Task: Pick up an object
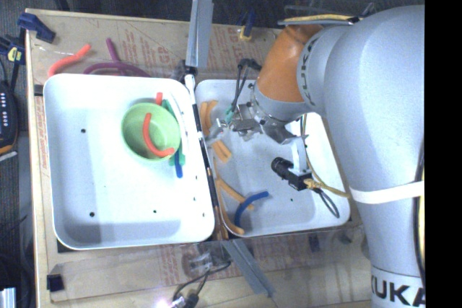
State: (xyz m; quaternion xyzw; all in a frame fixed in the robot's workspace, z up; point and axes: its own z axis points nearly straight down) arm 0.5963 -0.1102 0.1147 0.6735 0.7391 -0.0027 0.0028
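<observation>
There are two white bins side by side on the worktop (pixel 108 36).

The left bin (pixel 72 213) has five things in it. One is a green bowl (pixel 137 126). One bent orange strip (pixel 148 137) lies across the bowl. One small red piece (pixel 159 97) sits at the bowl's top edge. One green stick (pixel 173 119) runs down the bowl's right side. One blue stick (pixel 178 168) lies at its lower end.

The right bin (pixel 289 216) has one blue bent piece (pixel 247 201) near the bottom. It also has tan pieces, and I count at least three. The top tan piece (pixel 207 117) is by the bin's left wall. The middle tan piece (pixel 223 151) is a little lower. The long tan piece (pixel 229 192) is lowest, just beside the blue bent piece.

One big grey arm (pixel 361 104) reaches in from the right. Its gripper (pixel 229 125) is down low in the upper left part of the right bin. It is between the top tan piece and the middle tan piece, and close to both. I cannot tell if the fingers are apart or together. I see nothing held in them.

Outside the bins, the worktop has one orange stick (pixel 70 59), one purple hose (pixel 115 68) and two blue clamps, one at the left corner (pixel 36 27) and one at the back (pixel 247 24).
</observation>
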